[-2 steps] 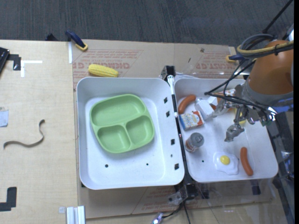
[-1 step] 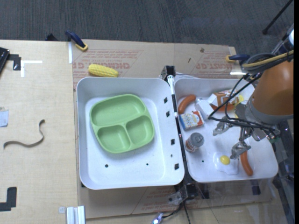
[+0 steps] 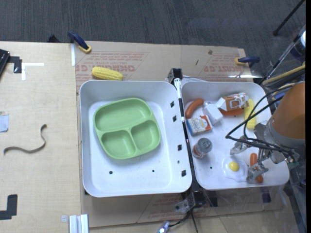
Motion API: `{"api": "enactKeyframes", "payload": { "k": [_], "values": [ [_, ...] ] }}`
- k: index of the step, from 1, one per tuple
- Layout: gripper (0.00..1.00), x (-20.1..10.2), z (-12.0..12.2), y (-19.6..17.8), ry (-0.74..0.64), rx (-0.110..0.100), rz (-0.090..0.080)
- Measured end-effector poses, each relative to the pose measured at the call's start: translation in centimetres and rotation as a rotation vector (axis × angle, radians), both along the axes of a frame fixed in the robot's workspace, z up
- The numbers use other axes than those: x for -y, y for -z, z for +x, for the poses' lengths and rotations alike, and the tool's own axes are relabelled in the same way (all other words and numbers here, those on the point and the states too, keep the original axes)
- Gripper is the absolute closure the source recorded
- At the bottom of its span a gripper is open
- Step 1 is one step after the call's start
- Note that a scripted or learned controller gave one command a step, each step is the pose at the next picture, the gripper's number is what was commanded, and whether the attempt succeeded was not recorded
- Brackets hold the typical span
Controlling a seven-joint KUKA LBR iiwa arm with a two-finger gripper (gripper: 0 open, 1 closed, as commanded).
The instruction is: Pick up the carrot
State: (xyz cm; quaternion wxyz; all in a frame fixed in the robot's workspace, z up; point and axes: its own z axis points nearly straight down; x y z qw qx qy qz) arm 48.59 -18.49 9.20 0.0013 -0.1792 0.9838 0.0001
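Note:
A slim orange carrot (image 3: 253, 158) lies in the front right corner of the right bin (image 3: 214, 178). Part of it is hidden by my gripper (image 3: 256, 170), which sits low right over it. Its orange lower end shows just below the gripper. The grey arm with its orange band (image 3: 294, 113) reaches in from the right edge. Cables cross in front of the wrist and hide how the gripper meets the carrot.
The right bin also holds a fried egg (image 3: 233, 167), a can (image 3: 202, 146), a milk carton (image 3: 199, 124), a sausage (image 3: 193, 107), a small box (image 3: 236, 101) over another orange piece (image 3: 229, 113), and a yellow item (image 3: 250, 115). A green divided plate (image 3: 127, 127) lies in the left bin. Corn (image 3: 107, 73) lies behind it.

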Motion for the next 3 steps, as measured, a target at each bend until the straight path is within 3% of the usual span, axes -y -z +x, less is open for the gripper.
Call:
{"api": "enactKeyframes", "payload": {
  "k": [1,2,3],
  "values": [
    [0.0,-8.3,1.5,0.0,0.016,0.002,-0.002],
    [0.0,-8.7,7.7,0.0,0.292,0.003,0.0],
    [0.0,-6.4,1.3,0.0,0.129,-0.001,0.0]
  ]
}}
